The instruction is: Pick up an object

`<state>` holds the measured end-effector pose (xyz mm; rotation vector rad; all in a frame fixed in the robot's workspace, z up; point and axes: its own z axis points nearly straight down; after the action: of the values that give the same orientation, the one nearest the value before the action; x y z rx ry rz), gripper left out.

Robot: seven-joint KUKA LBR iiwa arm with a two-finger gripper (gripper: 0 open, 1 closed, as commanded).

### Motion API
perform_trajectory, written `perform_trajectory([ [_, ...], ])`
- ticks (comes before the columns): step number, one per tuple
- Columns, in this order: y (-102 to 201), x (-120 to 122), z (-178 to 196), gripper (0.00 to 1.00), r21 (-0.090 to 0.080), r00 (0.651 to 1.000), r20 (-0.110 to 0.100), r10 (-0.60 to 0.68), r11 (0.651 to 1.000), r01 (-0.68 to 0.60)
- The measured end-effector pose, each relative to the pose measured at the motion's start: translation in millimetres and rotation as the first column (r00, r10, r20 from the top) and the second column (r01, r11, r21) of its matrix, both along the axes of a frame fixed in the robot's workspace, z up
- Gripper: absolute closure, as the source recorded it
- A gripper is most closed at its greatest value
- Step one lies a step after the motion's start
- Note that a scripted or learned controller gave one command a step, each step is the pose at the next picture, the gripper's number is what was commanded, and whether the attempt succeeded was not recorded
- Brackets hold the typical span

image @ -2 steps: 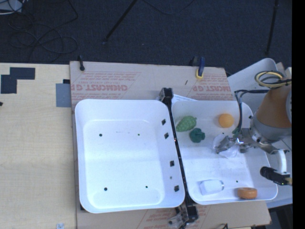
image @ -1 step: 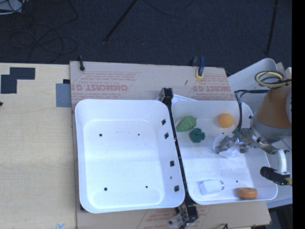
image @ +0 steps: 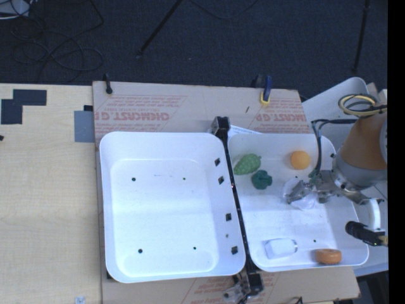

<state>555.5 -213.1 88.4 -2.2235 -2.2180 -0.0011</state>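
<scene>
The right bin (image: 278, 227) holds a light green leafy piece (image: 247, 164), a dark green lump (image: 261, 180), an orange ball (image: 300, 159), a white block (image: 280, 247) near the front and a flat orange piece (image: 328, 256) at the front right corner. My gripper (image: 297, 194) reaches in from the right and hangs low over the bin's middle, right of the dark green lump and below the orange ball. A clear or pale thing (image: 305, 201) lies just under the fingers; whether it is gripped I cannot tell.
The left bin (image: 126, 246) stands beside the right one, with a black clip bar (image: 229, 195) along their shared rim. Both rest on cardboard (image: 158, 109). Cables (image: 355, 103) and the arm's orange band (image: 367, 141) crowd the right side.
</scene>
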Motion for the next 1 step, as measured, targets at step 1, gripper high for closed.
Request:
perform_trajectory([
  [1,0.0,0.0,0.0,0.00,0.000,1.000,0.000,0.000,1.000,0.000],
])
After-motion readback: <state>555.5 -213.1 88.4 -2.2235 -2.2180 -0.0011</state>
